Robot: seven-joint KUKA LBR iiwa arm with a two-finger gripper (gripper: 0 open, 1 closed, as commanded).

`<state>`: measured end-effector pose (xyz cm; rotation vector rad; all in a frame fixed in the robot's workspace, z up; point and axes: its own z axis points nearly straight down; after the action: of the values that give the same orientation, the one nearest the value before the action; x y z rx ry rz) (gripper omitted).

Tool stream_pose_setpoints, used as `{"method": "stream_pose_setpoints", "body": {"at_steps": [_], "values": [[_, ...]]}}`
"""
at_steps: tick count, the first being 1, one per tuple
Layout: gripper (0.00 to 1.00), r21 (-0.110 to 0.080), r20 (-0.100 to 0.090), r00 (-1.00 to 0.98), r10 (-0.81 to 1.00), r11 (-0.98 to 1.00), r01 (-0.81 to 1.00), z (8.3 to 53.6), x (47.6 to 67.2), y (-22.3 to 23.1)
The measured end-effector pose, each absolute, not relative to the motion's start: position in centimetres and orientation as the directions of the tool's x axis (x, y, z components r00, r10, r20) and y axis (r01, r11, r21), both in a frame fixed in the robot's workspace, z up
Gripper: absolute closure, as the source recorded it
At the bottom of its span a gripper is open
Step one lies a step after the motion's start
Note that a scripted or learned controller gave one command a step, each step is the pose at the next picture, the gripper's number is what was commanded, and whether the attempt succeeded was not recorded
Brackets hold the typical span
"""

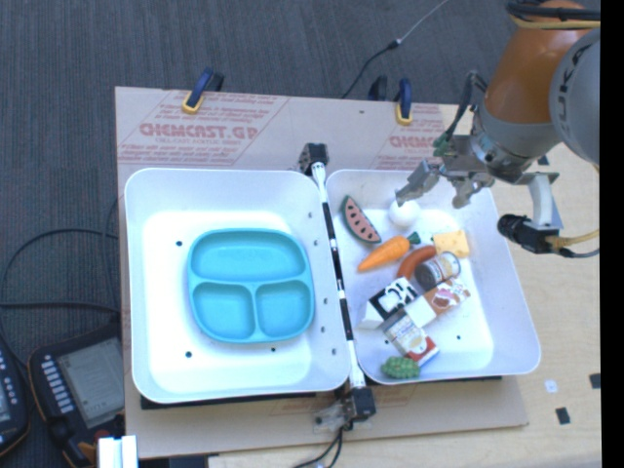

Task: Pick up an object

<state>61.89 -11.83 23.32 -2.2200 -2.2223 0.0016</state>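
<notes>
The right bin (507,325) holds a heap of toy foods: a watermelon slice (359,219), an orange carrot (385,253), a white egg-shaped piece (403,213), a yellow cheese wedge (451,243), a small can (440,269), a black-and-white box (394,300), a little carton (408,337) and a green broccoli (398,367). My gripper (438,193) hangs over the bin's far end, open, with nothing between its fingers. Its left finger (417,180) ends just above the white piece.
The left bin (161,359) carries a blue divided plate (252,284). A black ridge (331,252) separates the two bins. Clamps (403,105) grip the board at the back, and a cable runs behind it. My arm comes in from the upper right.
</notes>
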Motion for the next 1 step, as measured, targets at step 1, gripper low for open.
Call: {"method": "stream_pose_setpoints", "body": {"at_steps": [1], "values": [[0.00,0.014,-0.005,-0.001,1.000,0.001,1.000,10.14,59.63,-12.35]]}}
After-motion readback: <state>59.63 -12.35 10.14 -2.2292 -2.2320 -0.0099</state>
